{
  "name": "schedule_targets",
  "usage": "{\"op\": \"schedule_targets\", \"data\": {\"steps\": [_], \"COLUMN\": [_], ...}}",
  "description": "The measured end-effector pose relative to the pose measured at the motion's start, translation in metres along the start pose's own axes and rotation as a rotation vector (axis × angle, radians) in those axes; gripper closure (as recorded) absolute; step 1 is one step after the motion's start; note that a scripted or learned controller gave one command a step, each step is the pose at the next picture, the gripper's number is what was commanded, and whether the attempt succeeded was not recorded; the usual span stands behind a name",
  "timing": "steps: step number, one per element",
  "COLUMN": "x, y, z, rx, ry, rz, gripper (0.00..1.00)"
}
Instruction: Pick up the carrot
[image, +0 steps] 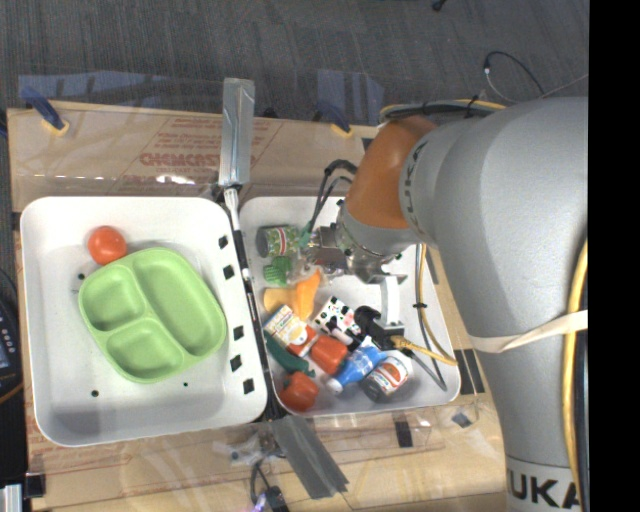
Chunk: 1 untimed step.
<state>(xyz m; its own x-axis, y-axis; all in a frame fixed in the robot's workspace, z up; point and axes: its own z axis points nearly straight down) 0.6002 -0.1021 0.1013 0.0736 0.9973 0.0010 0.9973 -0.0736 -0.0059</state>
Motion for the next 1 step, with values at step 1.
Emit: {"op": "schedule_targets", "data": {"steps": [1], "x": [0.0456], "y": [-0.0374], "z": [-0.0911], "rx": [-0.006], "ry": [-0.001], "rz": [-0.218], "gripper": [1.00]}}
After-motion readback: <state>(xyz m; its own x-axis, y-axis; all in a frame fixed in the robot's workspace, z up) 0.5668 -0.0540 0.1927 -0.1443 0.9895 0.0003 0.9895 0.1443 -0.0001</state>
